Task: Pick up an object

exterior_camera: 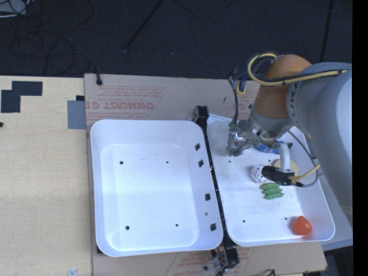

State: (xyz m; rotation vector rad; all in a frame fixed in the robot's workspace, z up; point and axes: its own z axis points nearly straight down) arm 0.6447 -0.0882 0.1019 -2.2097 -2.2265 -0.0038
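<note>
**Descent over right bin, pick pending**

The gripper (237, 144) is seen low in the right bin (322, 234), near its upper left corner; finger state cannot be told. Objects lie apart: green piece (272, 190), red ball (301, 226). Fingers should be centred over one before closing. Cardboard (132, 99) print is reversed, unreadable.

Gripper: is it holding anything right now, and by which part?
Cannot tell: the gripper is low in the right bin, but no object shows between its tips.
</note>
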